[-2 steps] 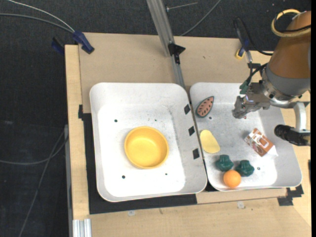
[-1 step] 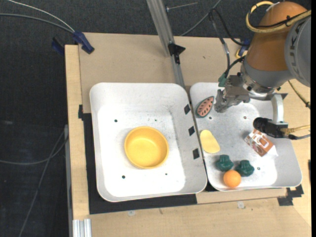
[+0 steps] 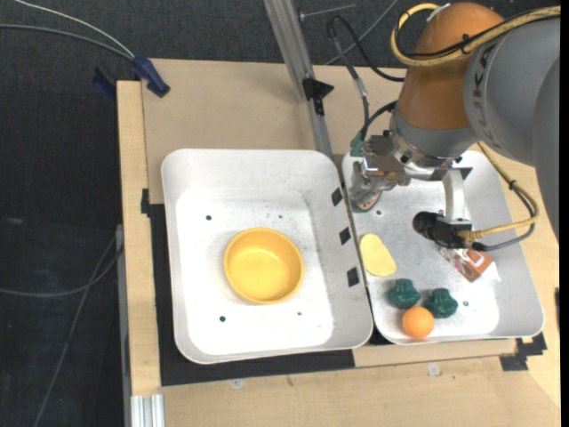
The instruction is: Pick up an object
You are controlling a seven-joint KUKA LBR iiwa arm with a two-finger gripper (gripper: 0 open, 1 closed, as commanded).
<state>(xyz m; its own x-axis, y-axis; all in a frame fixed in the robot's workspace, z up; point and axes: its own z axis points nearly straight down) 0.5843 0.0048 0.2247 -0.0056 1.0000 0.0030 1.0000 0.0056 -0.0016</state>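
Counting from the left: one yellow bowl (image 3: pixel 262 264) sits alone in the left bin (image 3: pixel 191 327), well to the left of the pincer (image 3: pixel 363 196) and below it in the view. In the right bin (image 3: pixel 520 305) there is one pale yellow flat piece (image 3: pixel 377 255), just below the pincer; two dark green pieces, one (image 3: pixel 403 293) further down and one (image 3: pixel 441 303) down and to the right; one orange ball (image 3: pixel 417 323) touching or almost touching both green pieces, the thing lowest in the view below the pincer; and one small orange and white item (image 3: pixel 473 264), off to the pincer's right and a little lower, beside a black fitting on the arm.

The pincer hangs at the upper left part of the right bin, close to the wall shared by the two bins. Whether it is spread or pressed together cannot be told from this angle, and nothing can be seen pinched in it. It appears apart from the pale yellow piece.

Both white bins rest side by side on a light wooden bench (image 3: pixel 231 96) with dark matting under their edges. A blue clamp (image 3: pixel 151 76) grips the bench's far left corner, well up and left of the pincer. A metal pole (image 3: pixel 289 34) rises just above and left of it. The floor around is dark carpet with thin cables lying across it.
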